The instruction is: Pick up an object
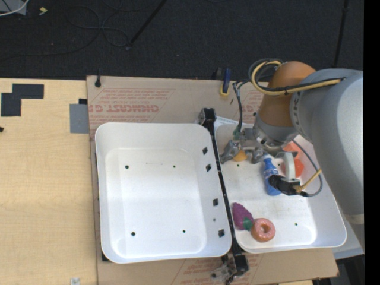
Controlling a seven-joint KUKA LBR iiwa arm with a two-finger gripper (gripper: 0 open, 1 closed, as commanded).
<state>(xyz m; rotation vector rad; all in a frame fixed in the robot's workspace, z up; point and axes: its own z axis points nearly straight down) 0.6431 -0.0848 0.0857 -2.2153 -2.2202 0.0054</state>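
The gripper [239,154] is being held low over the right bin [320,233], near its upper left corner, with a small yellow object [239,156] at its tips; finger spacing cannot be told. A blue object [271,176] is lying just right of the gripper, and a purple object [240,215] and pink ring [263,229] are lying nearer the front rim.

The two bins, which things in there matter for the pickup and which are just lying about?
Job:
end effector low in the right bin
yellow piece at its tip
blue object
purple toy
pink ring

Lying about:
left bin
blue clamp
cardboard sheet
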